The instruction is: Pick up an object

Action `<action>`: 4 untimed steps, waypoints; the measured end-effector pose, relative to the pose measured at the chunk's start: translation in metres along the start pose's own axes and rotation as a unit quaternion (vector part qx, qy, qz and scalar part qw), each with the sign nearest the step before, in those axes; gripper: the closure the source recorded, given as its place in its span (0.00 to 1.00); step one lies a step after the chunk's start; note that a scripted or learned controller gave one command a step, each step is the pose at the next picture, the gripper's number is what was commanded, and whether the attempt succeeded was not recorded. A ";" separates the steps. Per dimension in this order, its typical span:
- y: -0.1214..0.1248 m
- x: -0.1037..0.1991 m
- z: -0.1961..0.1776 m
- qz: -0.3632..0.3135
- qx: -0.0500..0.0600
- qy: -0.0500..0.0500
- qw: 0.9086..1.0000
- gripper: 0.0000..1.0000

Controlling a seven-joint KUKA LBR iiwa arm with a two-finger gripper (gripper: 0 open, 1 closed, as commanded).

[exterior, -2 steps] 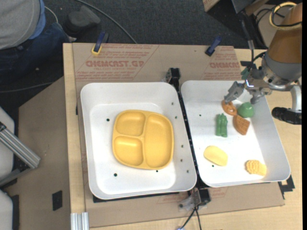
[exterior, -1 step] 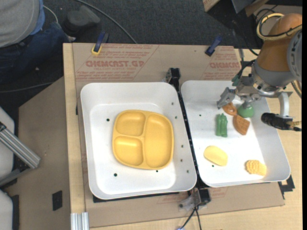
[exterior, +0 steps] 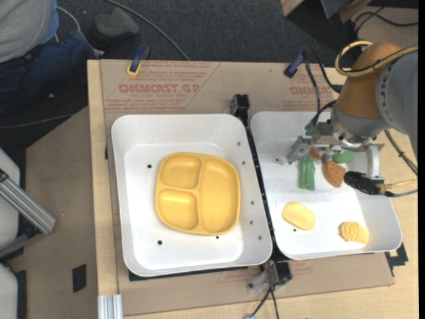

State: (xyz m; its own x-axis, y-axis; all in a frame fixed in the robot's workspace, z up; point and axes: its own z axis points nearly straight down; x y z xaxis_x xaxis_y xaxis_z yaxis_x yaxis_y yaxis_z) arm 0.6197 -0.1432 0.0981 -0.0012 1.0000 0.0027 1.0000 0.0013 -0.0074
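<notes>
Fingers (exterior: 323, 153), whose spread we cannot tell, hang over the green object (exterior: 306, 175) and orange piece (exterior: 334, 173) mid right bin (exterior: 279, 138); crowding could spoil our grab.

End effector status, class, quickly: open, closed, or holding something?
End effector: cannot be told; it sits low in the right bin over the green object and the orange object.

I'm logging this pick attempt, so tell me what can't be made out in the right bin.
- Claw, camera view: the wrist covers its fingers, so its grip is unreadable.
- Green object: top end runs under the claw.
- Orange-brown object: partly under the claw; contact unclear.
- Textured yellow piece: too small to identify.
</notes>
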 end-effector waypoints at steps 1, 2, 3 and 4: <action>0.002 -0.001 -0.016 0.000 -0.004 -0.001 1.000 1.00; -0.001 0.002 -0.061 0.000 -0.006 -0.002 1.000 1.00; 0.002 0.004 -0.126 0.000 -0.008 -0.002 1.000 1.00; 0.003 0.004 -0.166 0.000 -0.007 -0.002 1.000 1.00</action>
State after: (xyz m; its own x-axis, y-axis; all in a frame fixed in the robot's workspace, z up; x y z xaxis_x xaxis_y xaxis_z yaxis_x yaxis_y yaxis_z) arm 0.6235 -0.1395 0.2637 -0.0014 1.0000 -0.0010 1.0000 0.0014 0.0063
